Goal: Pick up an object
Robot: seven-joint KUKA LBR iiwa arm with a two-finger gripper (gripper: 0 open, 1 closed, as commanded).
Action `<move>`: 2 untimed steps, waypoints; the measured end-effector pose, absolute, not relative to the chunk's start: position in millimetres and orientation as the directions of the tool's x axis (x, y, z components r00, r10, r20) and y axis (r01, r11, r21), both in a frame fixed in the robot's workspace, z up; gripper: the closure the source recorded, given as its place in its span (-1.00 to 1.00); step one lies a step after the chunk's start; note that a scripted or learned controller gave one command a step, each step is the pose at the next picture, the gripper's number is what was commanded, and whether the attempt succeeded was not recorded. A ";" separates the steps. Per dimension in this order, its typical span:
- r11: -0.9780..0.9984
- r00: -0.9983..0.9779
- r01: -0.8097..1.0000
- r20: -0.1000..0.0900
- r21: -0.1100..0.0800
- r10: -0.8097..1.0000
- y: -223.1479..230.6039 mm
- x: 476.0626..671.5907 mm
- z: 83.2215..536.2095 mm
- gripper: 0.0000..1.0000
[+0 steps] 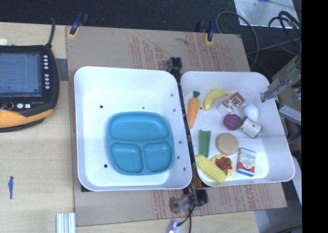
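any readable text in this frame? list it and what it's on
None can be read with confidence.
Cardboard sheet under the bins: red printed lettering along its edges, too blurred to read.
Small carton in the right bin: red and blue print, too small.
Small box beside the banana: markings, illegible.
Teach pendant: screen text too small.
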State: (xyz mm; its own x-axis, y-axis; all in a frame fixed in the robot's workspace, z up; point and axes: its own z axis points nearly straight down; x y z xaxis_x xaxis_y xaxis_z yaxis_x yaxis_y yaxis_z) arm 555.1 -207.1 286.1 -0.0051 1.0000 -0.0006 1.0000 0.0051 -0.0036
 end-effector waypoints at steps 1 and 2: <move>0.008 -0.008 1.000 -0.001 -0.005 1.000 -192.9 579.7 159.4 -1.00; 0.006 -0.006 1.000 -0.005 0.012 1.000 -176.6 599.9 116.0 -1.00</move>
State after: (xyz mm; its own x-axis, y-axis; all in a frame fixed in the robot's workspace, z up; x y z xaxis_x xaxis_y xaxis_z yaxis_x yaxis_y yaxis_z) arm 599.9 -176.6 116.0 -0.0056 1.0000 -0.0050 0.9999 0.0057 0.0124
